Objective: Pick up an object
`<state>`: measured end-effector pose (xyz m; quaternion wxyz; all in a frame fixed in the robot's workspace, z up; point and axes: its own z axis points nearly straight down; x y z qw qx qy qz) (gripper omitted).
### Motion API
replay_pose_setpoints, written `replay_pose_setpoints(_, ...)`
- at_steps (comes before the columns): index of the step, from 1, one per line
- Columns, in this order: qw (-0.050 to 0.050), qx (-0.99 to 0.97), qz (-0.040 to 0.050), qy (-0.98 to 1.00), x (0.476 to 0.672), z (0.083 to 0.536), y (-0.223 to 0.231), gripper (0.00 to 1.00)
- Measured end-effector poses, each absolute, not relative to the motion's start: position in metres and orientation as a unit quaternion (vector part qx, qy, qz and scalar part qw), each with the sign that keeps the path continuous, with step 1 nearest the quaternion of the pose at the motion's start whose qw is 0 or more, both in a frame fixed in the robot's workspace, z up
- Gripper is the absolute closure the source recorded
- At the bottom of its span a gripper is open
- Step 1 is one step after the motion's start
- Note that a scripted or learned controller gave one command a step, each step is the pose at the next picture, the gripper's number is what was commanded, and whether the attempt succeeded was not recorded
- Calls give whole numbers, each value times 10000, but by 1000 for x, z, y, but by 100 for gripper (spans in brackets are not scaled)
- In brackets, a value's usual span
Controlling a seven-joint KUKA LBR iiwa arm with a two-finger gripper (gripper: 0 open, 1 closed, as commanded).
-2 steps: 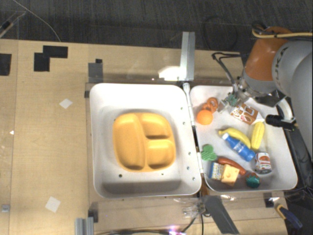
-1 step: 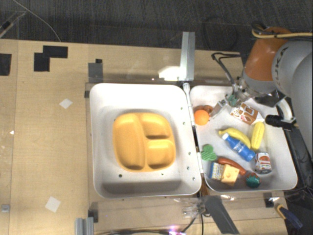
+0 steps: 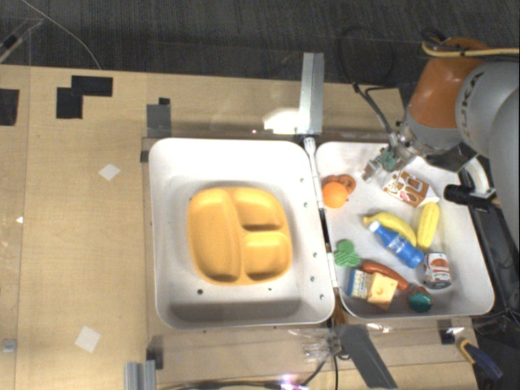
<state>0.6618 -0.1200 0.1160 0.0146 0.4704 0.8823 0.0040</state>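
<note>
My gripper (image 3: 382,164) hangs over the back of the right bin (image 3: 479,297), just left of a small white and brown carton (image 3: 405,188). Nothing shows between its fingers. Below it lie an orange (image 3: 334,192) with a darker orange piece (image 3: 348,183) beside it, a curved banana (image 3: 392,224), a corn cob (image 3: 427,223), a blue bottle (image 3: 397,244), a green toy (image 3: 347,254), a small can (image 3: 437,270), a red sausage (image 3: 383,272), a colourful box (image 3: 372,287) and a teal piece (image 3: 419,301).
The left bin (image 3: 166,242) holds a yellow divided tray (image 3: 240,234). A metal post (image 3: 311,96) stands behind the wall between the bins. The grey arm with its orange band (image 3: 439,96) comes in from the upper right.
</note>
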Motion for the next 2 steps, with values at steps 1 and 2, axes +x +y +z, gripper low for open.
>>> replay_pose_setpoints(1, 142, 4700, 39, 8825, 662, 116, -119, 0)
replay_pose_setpoints(2, 69, 4552, 3, 8904, 671, 136, -204, 0)
